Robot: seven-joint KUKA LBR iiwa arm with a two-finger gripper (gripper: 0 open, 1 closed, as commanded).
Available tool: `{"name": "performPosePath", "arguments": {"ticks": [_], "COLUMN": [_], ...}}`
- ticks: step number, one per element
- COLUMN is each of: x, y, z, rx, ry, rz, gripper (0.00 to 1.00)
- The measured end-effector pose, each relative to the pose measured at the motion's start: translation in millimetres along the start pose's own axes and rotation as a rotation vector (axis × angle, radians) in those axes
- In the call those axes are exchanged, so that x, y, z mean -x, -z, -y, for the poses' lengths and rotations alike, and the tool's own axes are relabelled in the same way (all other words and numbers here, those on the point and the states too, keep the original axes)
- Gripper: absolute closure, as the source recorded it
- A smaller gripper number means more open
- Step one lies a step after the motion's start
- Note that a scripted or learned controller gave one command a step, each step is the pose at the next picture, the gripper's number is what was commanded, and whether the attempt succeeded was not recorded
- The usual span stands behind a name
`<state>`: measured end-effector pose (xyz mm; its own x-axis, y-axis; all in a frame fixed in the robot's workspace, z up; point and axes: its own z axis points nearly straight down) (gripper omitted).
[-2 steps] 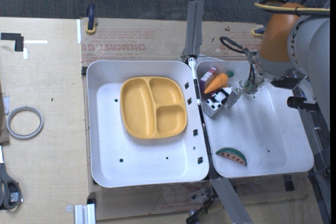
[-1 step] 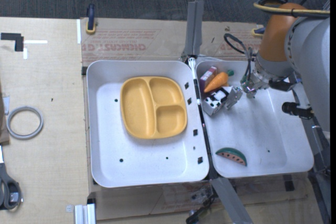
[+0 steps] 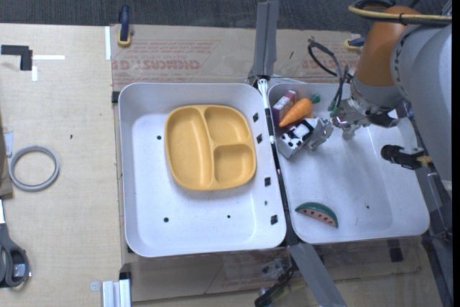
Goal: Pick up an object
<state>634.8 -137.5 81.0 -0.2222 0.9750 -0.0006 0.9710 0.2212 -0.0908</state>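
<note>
In the right bin [image 3: 359, 187] an orange carrot [image 3: 297, 111] lies at the far left corner, with a small purple and pink item [image 3: 287, 98] just behind it. A black and white spotted block [image 3: 293, 138] sits below the carrot against the bin's left wall. A watermelon slice toy [image 3: 318, 214] lies near the front edge. My gripper [image 3: 319, 137] reaches down from the right and is low in the bin, right beside the spotted block. I see nothing lifted.
The left bin [image 3: 136, 183] holds a yellow divided plate [image 3: 210, 147]. A grey tape ring [image 3: 32, 167] and scissors [image 3: 11, 264] lie on the bench far left. The arm's orange band [image 3: 381, 47] hangs over the right bin's back corner.
</note>
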Motion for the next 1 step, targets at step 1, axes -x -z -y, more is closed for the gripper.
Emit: {"name": "performPosePath", "arguments": {"ticks": [1], "x": [-16.4], "y": [12.2], "z": [-23.8], "rx": [0.081], "ry": [-0.116], "rz": [0.005], "gripper": [0.0]}}
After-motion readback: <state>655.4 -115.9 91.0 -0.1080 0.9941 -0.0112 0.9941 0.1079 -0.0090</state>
